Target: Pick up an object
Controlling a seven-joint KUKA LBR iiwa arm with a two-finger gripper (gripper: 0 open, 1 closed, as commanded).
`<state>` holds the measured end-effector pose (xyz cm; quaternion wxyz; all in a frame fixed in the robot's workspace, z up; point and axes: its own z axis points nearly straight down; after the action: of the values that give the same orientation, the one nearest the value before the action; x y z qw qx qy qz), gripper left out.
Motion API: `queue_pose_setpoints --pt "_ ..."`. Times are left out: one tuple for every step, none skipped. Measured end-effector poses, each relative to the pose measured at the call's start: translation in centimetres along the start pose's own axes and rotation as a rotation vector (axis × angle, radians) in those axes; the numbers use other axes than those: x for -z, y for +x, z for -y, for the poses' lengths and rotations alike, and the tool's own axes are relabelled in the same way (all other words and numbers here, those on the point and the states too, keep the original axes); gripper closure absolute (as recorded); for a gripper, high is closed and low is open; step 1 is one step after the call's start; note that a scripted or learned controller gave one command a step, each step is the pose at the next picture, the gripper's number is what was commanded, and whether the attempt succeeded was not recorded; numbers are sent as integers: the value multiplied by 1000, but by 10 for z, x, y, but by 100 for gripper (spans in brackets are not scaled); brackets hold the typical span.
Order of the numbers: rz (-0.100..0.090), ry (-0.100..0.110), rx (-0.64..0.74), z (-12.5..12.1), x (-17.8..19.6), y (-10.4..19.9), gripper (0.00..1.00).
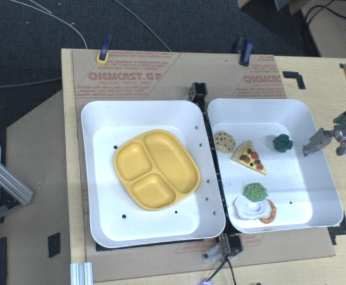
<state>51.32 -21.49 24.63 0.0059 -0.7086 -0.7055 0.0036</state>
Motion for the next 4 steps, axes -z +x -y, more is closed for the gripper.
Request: queue_pose_setpoints --pt "4 -14 4 -3 7 1 0" --pt "1 -8 3 6 -44 -4 0" --pt "0 -8 4 5 -107 -3 0" --pt "0 -10 4 5 -160 -2 0"
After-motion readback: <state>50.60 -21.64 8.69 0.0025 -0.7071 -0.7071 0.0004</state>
